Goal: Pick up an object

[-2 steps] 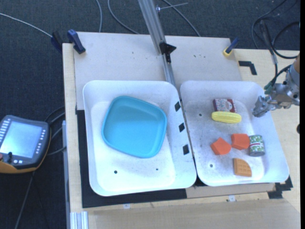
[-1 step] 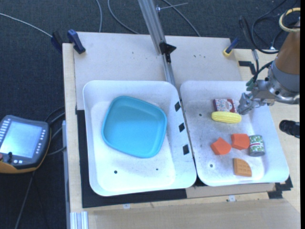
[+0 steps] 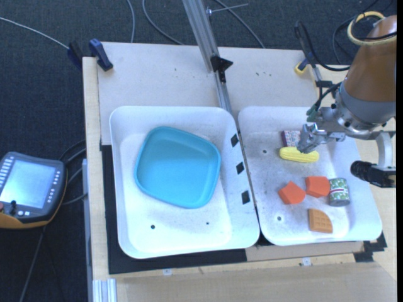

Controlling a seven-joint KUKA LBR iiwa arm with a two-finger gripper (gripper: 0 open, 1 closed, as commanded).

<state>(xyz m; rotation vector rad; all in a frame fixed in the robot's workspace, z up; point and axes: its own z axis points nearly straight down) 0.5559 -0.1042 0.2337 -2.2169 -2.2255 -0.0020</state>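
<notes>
So the arm (image 3: 371,61) comes in from the right and its gripper (image 3: 307,145) is down in the right bin (image 3: 267,121), sitting right at the far edge of the yellow corn-shaped piece (image 3: 298,155). Looks like it's touching or just above it, hard to say from this angle. Can't tell whether the jaws are apart or together either, the tip is just a dark grey blob against the bin floor, and nothing is visibly pinched between them.

Stuff in the right bin: the yellow piece lies flat, long side running left to right, about mid-bin toward the far side. Just beside its far-left end there's a small patterned pinkish block (image 3: 290,137), partly tucked behind the gripper. Nearer to the camera there's an orange-red chunk (image 3: 291,193), then another orange-red block (image 3: 318,186) to its right, and a little green-and-white can (image 3: 339,192) just beside that block, maybe touching it. Nearest of all is a tan waffle-looking piece (image 3: 320,221).

Left bin (image 3: 126,121) holds a light blue square plate (image 3: 178,167), sitting flat in the middle.

Off the bench on the left, a teach pendant (image 3: 28,186) lies on the dark carpet.
</notes>
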